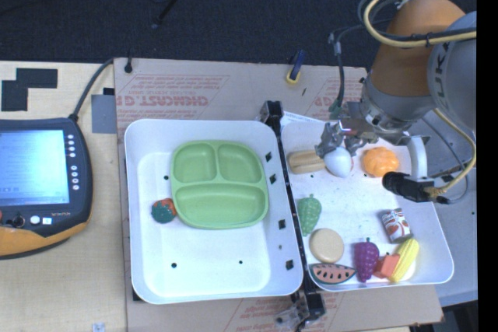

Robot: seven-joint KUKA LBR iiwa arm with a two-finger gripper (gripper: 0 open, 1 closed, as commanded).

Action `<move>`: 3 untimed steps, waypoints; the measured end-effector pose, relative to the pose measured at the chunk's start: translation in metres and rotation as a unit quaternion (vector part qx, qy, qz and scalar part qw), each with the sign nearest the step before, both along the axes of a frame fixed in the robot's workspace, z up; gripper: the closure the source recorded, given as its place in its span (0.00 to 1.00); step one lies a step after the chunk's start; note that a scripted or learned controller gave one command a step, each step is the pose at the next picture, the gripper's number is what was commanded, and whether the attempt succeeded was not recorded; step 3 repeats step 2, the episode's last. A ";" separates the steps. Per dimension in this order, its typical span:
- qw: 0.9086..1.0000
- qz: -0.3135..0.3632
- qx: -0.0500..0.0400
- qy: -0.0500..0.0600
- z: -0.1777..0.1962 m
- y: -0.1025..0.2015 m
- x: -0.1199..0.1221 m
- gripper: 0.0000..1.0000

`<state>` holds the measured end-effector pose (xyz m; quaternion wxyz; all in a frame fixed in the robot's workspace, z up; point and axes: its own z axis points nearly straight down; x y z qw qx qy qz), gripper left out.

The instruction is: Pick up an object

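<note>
**Over the right bin's far end, the gripper sits above a white egg**

Beside the black divider (282,190) that splits the two bins, the right bin (436,233) holds nearly all the clutter. Taking the white egg (338,163) as the landmark: the gripper (340,142) hangs directly above it, its dark metal fingers crowding the egg's top edge, and from this angle I cannot tell how wide they stand or whether they have any hold on the egg. Just left of the egg, touching or nearly so, lies a tan wooden block (306,162). Just right of the egg is an orange (380,162), partly under the arm's wrist. Below the egg and slightly left, against the divider, sits a green strawberry-shaped piece (309,214). Further below the egg are a round tan cookie (327,245), a watermelon slice (333,273), purple grapes (366,256) and a yellow corn cob (405,259) along the near end. Below and right of the egg stands a small can (395,225).

Well left of the egg, across the divider, the left bin (148,245) carries a green divided plate (219,184) with a small red-and-green toy (163,211) touching its left rim. Farther left of the egg, off the bins, rests a teach pendant (39,183).
</note>
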<state>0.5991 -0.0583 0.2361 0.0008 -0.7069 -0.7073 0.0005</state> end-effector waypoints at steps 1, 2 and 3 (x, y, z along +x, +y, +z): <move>1.000 0.000 0.000 0.002 -0.015 0.013 0.003 1.00; 1.000 -0.001 0.000 0.000 -0.002 -0.002 -0.001 1.00; 1.000 -0.001 0.000 0.000 -0.002 -0.002 -0.001 1.00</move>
